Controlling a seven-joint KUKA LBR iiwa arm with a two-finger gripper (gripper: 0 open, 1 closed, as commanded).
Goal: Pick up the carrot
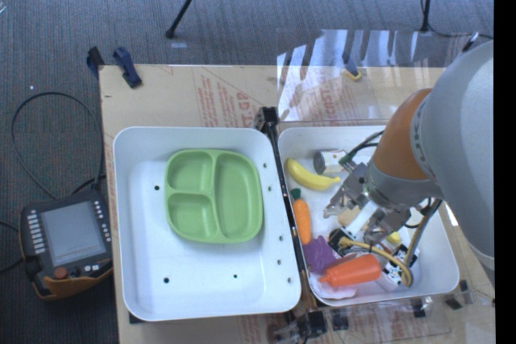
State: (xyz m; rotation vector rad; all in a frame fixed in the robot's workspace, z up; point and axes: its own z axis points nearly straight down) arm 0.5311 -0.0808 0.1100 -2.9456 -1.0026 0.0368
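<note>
Orange carrot (pixel 301 220): lying lengthwise by the right bin's (pixel 446 270) left wall, green top pointing away, just left of the gripper and untouched.
Gripper (pixel 357 223): low over the middle of the right bin; fingers lost in clutter, so I cannot tell how they stand.
Banana (pixel 311 176): up and left of the gripper, beyond the carrot's top.
Purple grapes (pixel 318 253): down and left of the gripper, at the carrot's near end.
Orange bottle (pixel 351 271): right below the gripper, lying flat.
Green divided plate (pixel 214 196): well left of the gripper, in the left bin (pixel 137 270).
</note>
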